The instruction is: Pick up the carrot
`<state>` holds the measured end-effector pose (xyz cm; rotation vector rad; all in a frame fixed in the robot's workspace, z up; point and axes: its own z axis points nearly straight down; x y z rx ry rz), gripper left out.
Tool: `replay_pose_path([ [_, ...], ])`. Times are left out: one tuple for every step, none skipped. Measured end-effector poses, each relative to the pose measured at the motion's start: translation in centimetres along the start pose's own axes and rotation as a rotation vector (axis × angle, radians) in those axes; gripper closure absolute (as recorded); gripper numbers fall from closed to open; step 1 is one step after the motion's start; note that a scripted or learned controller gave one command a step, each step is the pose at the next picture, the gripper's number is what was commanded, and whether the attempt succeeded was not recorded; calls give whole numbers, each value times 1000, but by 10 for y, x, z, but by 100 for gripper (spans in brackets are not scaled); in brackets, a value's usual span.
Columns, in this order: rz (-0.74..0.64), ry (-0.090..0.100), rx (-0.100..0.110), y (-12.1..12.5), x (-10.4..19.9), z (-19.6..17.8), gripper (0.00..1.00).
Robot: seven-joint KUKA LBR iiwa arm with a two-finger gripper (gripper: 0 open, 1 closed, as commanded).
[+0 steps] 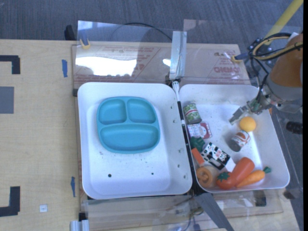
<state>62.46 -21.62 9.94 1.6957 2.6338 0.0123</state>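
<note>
The carrot [253,178], orange with a green top, lies at the front right corner of the right bin [281,153]. A darker red-orange vegetable [239,170] with a green stem rests against its left side. My gripper [246,110] hangs over the back right part of that bin, just above and behind a yellow ball [248,124]. It is well away from the carrot and nothing shows in its grip.
The right bin also holds a green can [191,113], a red and white packet [199,130], a small tin [239,140], a cow-patterned block [214,155] and a tan ring [205,175]. A blue divided plate [128,124] sits in the left bin [91,177].
</note>
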Motion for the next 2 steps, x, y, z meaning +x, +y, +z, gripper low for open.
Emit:
replay_pose_path([
  [134,5,6,-19,19,12,0],
  [0,0,8,-43,27,-53,0],
])
